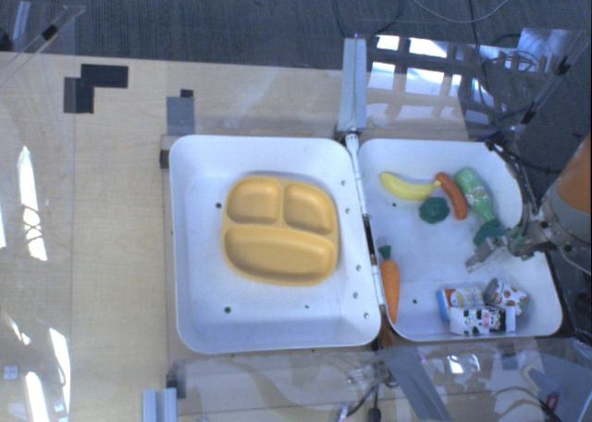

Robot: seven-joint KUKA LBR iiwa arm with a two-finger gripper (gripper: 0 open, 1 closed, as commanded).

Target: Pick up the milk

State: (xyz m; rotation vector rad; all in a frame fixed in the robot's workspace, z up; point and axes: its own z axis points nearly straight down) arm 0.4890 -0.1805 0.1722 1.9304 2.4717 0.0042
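Hovering above the right bin (551,274), the hand (487,249) holds nothing, fingers apart, just above the milk carton (481,309) lying flat below.

The arm (572,191) is cut off by the frame's right edge. The gripper (495,246) at the right looks small and blurred; its finger spacing is unreadable.

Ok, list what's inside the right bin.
The right bin holds a banana, a sausage, a green bottle, a broccoli piece, a carrot and the milk beside a second small carton. The hand hangs over the bin, covering a patch of its floor.
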